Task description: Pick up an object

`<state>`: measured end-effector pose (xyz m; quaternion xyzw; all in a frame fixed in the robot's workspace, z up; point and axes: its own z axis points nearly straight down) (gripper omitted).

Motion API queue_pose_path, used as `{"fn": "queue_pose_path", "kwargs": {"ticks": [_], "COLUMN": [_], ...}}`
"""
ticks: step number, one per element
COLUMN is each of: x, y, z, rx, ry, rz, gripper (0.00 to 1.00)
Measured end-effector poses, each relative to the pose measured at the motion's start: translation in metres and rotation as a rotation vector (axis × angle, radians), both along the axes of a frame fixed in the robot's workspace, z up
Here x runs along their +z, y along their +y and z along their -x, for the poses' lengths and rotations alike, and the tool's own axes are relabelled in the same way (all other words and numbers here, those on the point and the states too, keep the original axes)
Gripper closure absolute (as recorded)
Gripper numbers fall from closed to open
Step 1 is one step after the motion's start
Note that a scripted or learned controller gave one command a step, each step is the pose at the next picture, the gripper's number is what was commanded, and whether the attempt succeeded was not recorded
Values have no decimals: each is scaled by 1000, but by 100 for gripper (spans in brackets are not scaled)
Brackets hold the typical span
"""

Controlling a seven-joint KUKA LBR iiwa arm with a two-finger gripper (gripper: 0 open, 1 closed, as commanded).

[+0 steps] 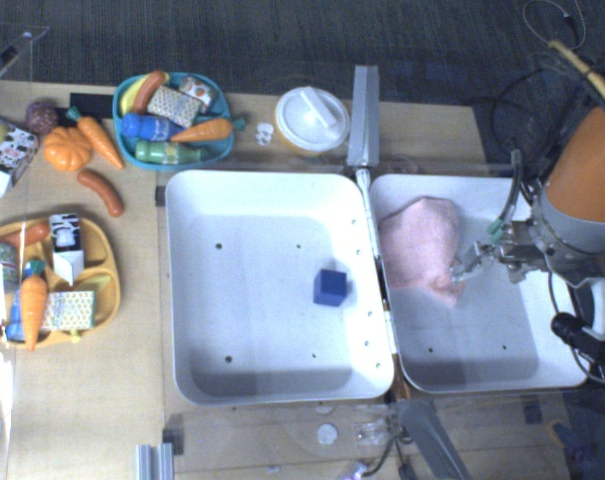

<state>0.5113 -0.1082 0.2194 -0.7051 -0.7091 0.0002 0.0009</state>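
A pink cloth (420, 241) lies crumpled at the left side of the right bin (502, 353). A small blue cube (330, 286) sits in the left bin (242, 268), right of its middle. My gripper (465, 269) reaches in from the right, low over the right bin, with its fingertips at the lower right edge of the pink cloth. A corner of the cloth appears pinched at the tips. The orange-banded wrist (587, 173) hangs above the bin's right side.
Left of the bins, a blue bowl (218, 150) and a yellow plate (107, 273) hold toy food, and loose carrots and a sausage lie on the bench. A white lidded cup (312, 118) stands behind the left bin. Cables run at the far right.
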Motion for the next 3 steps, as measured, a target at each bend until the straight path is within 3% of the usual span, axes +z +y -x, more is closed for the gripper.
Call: {"fn": "queue_pose_path", "kwargs": {"ticks": [1, 2, 3], "x": [-114, -128, -129], "y": [22, 1, -38], "z": [-39, -75, -86], "rx": [129, 218, 236], "ry": [0, -19, -17], "rz": [0, 6, 6], "gripper": [0, 0, 0]}}
